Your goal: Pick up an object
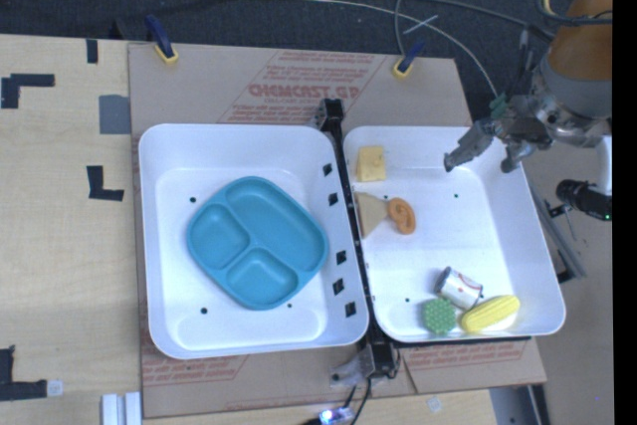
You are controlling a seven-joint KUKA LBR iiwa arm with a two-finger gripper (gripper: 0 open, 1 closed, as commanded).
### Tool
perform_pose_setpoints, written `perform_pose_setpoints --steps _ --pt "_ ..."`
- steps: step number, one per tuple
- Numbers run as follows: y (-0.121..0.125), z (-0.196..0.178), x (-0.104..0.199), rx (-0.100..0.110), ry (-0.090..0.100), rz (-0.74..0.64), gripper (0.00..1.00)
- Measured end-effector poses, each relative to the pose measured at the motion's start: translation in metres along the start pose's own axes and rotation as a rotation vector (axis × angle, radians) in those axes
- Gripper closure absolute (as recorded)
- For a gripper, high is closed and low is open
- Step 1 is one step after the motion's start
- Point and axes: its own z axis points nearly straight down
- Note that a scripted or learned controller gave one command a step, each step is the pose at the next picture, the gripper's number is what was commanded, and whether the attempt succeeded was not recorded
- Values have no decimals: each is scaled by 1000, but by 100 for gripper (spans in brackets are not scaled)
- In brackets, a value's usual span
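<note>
The right bin (518, 244) holds a yellow cheese block (371, 163) at its far left, a tan wedge (369, 211) and an orange pretzel-like piece (402, 215) beside it. Near its front edge lie a small silver can (460, 288), a green round piece (439, 316) and a yellow corn cob (490, 313). My gripper (489, 150) hangs open over the bin's far right corner, with nothing between its two dark fingers, well apart from all the objects.
The left bin (164, 214) carries a blue sectioned plate (257, 241). A black clip divider (338, 214) joins the two bins. Cables run across the dark back area, and yellow clamps (165, 52) hold the cardboard sheet.
</note>
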Motion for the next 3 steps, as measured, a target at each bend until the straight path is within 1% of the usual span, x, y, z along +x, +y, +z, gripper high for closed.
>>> perform_pose_setpoints --steps 1,2,3 --pt "2 -7 0 -12 -2 -4 0" --pt "7 56 1 -7 -2 -3 0" --pt "4 120 -3 -6 -1 -3 0"
